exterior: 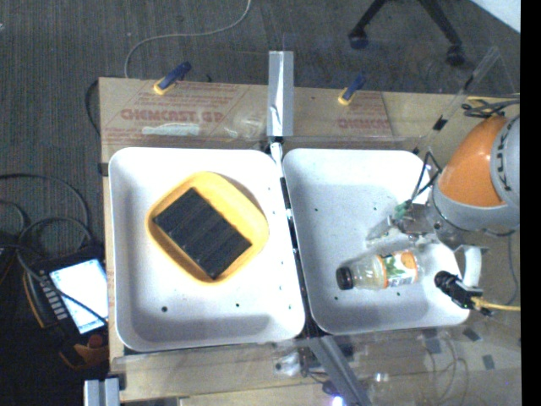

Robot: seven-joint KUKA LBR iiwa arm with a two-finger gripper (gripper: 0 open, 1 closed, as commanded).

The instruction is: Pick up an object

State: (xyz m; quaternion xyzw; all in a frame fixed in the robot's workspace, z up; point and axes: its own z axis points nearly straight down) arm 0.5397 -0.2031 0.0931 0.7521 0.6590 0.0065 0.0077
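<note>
I see the arm (482, 176) reaching in from the right over the right bin (338, 193), its orange band uppermost. The pincer (407, 218) sits low in that bin at its right side, partly masked by the wrist; I cannot tell its state from this view. Just beside the pincer, on its near side toward the front rim, a clear plastic bottle (380, 271) lies on its side on the bin floor, dark cap pointing left, orange label around its middle; whether the bottle touches the pincer cannot be resolved. Well apart to the pincer's left, across the divider between the bins, the left bin (135, 311) holds a yellow dish (245, 205) with a dark ribbed rectangular pad (203, 232) lying in it. Beyond the pincer, at the far edge of the tabletop (169, 112), a brown board carries two blue-and-yellow clamps (172, 77).
</note>
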